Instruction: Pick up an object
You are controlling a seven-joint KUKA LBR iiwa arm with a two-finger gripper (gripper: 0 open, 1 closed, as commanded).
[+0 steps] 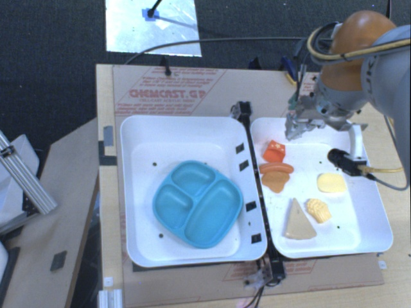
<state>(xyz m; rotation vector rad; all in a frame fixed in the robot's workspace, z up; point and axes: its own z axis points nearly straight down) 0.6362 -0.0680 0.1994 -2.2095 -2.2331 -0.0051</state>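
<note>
bins white | divided plate blue | block red-orange | wedge tan | arm band orange

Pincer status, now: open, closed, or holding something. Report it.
Pincer: cannot be told whether open or closed. It hangs over the far edge of the right bin, just beyond the red piece; nothing is seen between its tips.

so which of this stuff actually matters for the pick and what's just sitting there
For the pick:
- gripper, above the right bin's far edge
- red piece
- sausage
- tan piece
- pale yellow piece
- corn
- wedge

Lying about:
- blue divided plate in the left bin
</note>
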